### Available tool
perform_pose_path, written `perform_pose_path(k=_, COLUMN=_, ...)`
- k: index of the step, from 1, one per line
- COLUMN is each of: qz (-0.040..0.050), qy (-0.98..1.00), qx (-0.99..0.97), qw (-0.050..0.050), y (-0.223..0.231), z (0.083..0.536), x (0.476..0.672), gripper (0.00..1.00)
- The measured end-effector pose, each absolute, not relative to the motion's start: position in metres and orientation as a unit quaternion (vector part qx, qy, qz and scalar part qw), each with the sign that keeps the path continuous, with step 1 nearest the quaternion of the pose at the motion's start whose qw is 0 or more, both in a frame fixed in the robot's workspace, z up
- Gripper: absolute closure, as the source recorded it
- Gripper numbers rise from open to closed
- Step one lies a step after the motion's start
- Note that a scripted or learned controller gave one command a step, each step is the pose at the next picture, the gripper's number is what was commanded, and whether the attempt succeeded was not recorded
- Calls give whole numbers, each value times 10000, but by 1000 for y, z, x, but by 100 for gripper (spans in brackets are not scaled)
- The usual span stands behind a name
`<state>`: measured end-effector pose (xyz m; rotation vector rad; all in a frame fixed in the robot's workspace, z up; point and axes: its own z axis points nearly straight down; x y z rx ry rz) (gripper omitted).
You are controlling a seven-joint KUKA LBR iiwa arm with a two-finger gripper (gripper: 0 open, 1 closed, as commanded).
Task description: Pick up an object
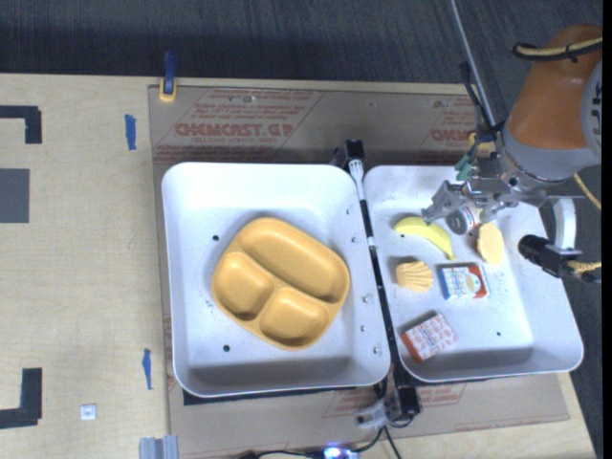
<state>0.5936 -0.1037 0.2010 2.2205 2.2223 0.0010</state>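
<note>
Left bin (191, 199): 1 yellow tray (279, 281).
Right bin (545, 338): 1 banana (426, 233), 1 shell (414, 274), 2 cartons (462, 281), 1 yellow piece (491, 244).
End effector (469, 207): over banana; grip can't tell.

The left bin (182, 256) holds a divided tray (277, 280). In the right bin (545, 338), the gripper (466, 208) hangs just above a banana (427, 234); right of it lies perhaps a lemon slice (490, 244) (partly hidden). Nearer the front lie a chip (414, 274), a carton (460, 281) and a box (429, 336).
</note>
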Motion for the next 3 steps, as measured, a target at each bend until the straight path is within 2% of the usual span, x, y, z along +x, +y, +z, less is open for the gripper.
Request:
perform_pose_path(k=1, qz=17, qy=7069, qx=7073, qw=19, y=-106, z=106, x=563, gripper=0)
perform_pose_path(k=2, qz=24, qy=7070, qx=7072, qw=38, y=-99, z=87, x=500, gripper=0)
perform_pose_path(k=3, qz=21, qy=7070, qx=7072, qw=28, y=-93, z=86, x=481, gripper=0)
